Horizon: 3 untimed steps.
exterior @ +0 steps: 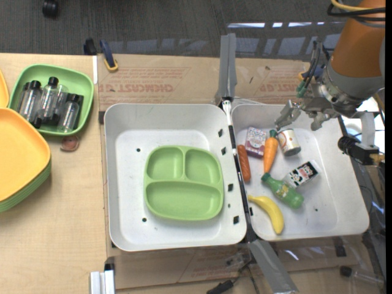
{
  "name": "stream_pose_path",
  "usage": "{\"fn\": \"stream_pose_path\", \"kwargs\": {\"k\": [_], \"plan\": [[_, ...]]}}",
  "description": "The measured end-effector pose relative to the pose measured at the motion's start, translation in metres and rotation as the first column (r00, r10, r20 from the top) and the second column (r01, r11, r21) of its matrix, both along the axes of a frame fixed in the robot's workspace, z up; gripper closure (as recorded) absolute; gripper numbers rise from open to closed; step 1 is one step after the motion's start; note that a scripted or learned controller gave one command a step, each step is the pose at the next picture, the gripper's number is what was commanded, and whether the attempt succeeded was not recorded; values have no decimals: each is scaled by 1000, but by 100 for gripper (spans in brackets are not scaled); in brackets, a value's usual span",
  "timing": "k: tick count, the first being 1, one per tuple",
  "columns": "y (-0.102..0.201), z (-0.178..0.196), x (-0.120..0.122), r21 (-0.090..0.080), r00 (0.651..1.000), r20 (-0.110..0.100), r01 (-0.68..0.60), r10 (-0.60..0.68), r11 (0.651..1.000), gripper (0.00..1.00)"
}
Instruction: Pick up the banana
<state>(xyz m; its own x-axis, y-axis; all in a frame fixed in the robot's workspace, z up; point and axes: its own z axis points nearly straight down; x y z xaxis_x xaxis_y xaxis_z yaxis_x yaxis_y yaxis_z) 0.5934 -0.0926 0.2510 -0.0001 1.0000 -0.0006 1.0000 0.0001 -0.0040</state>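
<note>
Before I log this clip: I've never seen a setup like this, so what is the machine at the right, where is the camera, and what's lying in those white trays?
The single camera looks down at a slant on a bench. The grey and orange machine is a robot arm reaching in from the right; its gripper hangs over the far edge of the right bin, holding nothing.

That bin holds the banana near its front edge, a green bottle, a carrot, a sausage, a small can, a purple box and a black-and-white carton.

The left bin holds a green divided plate. On the table to the left are orange plates and a green tray of bottles.
</note>
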Motion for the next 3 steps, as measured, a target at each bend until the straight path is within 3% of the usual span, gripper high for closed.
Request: {"fn": "stream_pose_path", "kwargs": {"k": [1,2,3], "plan": [[14,-61,-53,-1,977,-1,212,-212,977,0],[28,-61,-117,-1,969,-1,246,-246,969,0],[42,-60,-116,1,999,1,-47,47,999,0]]}}
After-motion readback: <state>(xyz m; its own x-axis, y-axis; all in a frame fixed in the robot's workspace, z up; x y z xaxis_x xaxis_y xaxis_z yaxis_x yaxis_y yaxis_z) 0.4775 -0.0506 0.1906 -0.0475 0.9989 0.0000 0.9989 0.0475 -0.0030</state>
